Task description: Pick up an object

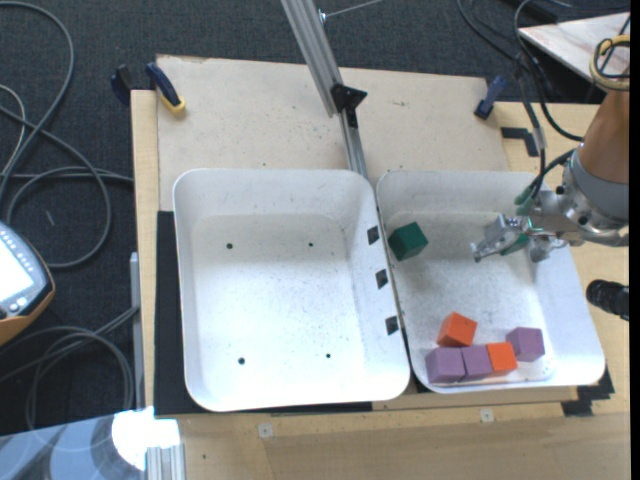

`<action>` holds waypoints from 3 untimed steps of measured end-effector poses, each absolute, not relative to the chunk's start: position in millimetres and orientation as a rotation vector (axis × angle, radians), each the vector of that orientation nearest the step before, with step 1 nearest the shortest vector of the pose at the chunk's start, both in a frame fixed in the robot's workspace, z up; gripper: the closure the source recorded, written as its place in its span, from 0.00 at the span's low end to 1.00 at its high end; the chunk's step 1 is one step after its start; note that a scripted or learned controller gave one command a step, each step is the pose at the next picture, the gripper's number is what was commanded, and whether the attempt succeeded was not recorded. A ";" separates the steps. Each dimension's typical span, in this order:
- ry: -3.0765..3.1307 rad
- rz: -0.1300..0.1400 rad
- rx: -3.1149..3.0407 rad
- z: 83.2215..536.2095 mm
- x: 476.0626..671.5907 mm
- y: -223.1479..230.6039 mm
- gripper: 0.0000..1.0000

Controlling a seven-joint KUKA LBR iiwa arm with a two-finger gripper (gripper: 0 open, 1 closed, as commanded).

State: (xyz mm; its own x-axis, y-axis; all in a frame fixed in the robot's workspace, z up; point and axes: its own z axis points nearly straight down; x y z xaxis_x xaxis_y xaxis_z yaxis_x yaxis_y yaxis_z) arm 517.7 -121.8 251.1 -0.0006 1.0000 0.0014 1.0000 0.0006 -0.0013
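The right bin (560, 268) holds several blocks. A green block (407, 240) lies near its left wall. An orange block (457, 330) sits lower down. Along the front wall lie a purple block (446, 364), a second orange block (501, 357) and another purple block (526, 343). My gripper (514, 247) hangs over the upper middle of this bin, to the right of the green block and above the front cluster. It is open, with nothing between its fingers.
The left bin (200, 268) stands beside the right one, and dark clips (381, 278) sit along the shared wall. A slanted metal rail (318, 48) crosses the board behind the bins. Cables trail over the floor at left.
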 end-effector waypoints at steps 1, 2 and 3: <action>-2.230 -0.009 -2.228 383.9 483.9 -136.4 0.00; -2.231 -0.007 -2.217 417.7 494.7 -93.2 0.00; -2.233 -0.009 -2.216 452.2 486.9 -36.5 0.00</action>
